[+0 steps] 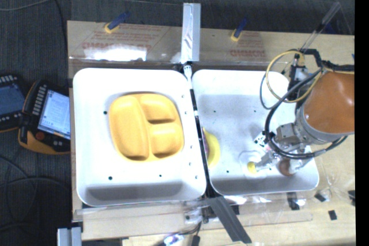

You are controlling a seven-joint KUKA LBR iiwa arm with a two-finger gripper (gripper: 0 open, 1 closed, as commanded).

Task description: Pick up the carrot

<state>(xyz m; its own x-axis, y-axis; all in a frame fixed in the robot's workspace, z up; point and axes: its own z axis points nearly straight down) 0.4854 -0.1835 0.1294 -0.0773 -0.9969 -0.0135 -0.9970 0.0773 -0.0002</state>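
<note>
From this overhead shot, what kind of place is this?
Probably a robotics lab's bin-picking test cell. Two shallow white plastic bins sit side by side on a taped bench, a grey arm with an orange band reaches in, and a handheld control pendant lies on the carpet.

Camera: sat above the bench [86, 37], looked down at a slant.
Frame: both bins [92, 181], arm [328, 103] at right.

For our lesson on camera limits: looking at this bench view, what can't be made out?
- Gripper: its state, blurred and wrapped in cables.
- Small yellow object and brownish round object: too small to identify.
- Yellow rounded item: partly hidden behind the bin divider.
- Carrot: not identifiable.
</note>
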